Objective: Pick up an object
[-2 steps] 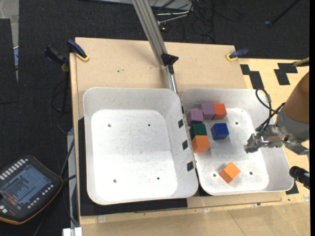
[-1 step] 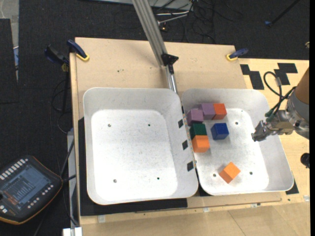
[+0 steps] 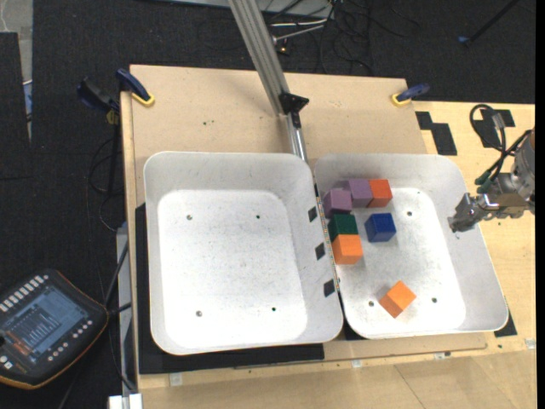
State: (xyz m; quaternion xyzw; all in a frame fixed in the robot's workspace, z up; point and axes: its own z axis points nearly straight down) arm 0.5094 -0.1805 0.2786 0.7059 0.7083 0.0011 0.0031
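Nearest the camera we find a lone orange cube at five o'clock in the right bin, well apart from the rest. Count: two orange blocks, two purple, one red-orange, one green, one blue; seven in all, two bins. The cluster at ten o'clock sits tight against the bin wall; we judge a grasp there risks fingers jamming between neighbours. The gripper hangs at the three o'clock rim; we cannot tell its opening.

One fixed camera looks down at a slant from above the bench; both bins fit whole.
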